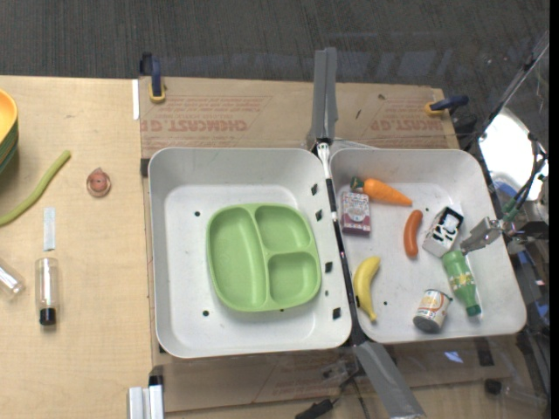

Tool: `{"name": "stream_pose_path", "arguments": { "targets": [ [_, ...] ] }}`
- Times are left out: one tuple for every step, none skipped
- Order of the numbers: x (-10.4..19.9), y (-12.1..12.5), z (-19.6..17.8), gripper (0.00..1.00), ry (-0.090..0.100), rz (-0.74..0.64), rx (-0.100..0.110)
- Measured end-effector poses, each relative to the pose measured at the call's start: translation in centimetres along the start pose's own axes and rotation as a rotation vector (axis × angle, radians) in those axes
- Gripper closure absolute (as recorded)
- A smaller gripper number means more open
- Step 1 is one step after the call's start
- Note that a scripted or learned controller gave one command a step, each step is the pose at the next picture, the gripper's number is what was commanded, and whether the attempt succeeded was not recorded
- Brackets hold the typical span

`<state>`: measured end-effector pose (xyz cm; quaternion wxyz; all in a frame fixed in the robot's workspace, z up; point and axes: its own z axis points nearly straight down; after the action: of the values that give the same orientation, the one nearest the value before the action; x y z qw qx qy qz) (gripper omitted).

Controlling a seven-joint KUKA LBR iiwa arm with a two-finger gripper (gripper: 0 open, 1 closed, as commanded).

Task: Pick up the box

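Nearest you, the can (431,311) lies at about six o'clock in the right bin (410,162), with the green bottle (462,281) just beside it and the banana (367,287) toward eight; these toys look scattered loosely so each can be grabbed separately. Your box (355,213), the pink one, lies flat at ten o'clock against the bin's left wall, touching the carrot (387,191), which probably makes an approach from that side awkward. You see the gripper (486,232) at three o'clock over the rim beside a white carton (443,230), well apart from the box; I cannot tell how wide it stands, and it has hold of nothing visible.
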<state>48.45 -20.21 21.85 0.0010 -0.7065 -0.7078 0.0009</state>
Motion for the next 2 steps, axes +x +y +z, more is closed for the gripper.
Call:
{"name": "stream_pose_path", "arguments": {
  "targets": [
    [7.7,-0.8,12.8,0.00,0.000,0.643,0.003],
    [4.4,2.5,12.8,0.00,0.010,0.506,0.007]
  ]
}}
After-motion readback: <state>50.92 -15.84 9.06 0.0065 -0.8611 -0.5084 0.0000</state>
